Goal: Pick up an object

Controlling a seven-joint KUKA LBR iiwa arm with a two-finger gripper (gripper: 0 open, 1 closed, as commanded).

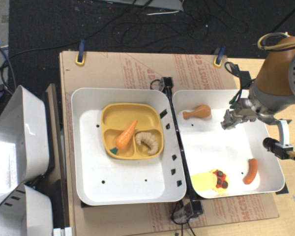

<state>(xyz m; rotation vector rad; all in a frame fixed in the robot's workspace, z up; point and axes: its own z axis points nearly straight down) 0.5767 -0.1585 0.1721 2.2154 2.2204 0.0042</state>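
Observation:
In the right bin point(226, 156) a brown chicken drumstick point(197, 113) lies near the far left corner. A yellow slice with red and dark bits on it point(210, 180) rests at the near edge, and an orange sausage point(250, 171) lies near the right wall. My gripper point(229, 121) hangs over the far right part of this bin, a short way to the right of the drumstick and apart from it. Nothing shows between its fingers. The left bin holds a yellow divided plate point(113, 118) with a carrot point(126, 134) and a pale shrimp-like piece point(147, 141).
The arm's orange band point(280, 63) and grey wrist reach in over the right bin's far right corner. Black clips line the divider point(174, 141) between the bins. Two white containers point(17, 146) stand left of the bench, and cables lie on the dark floor behind.

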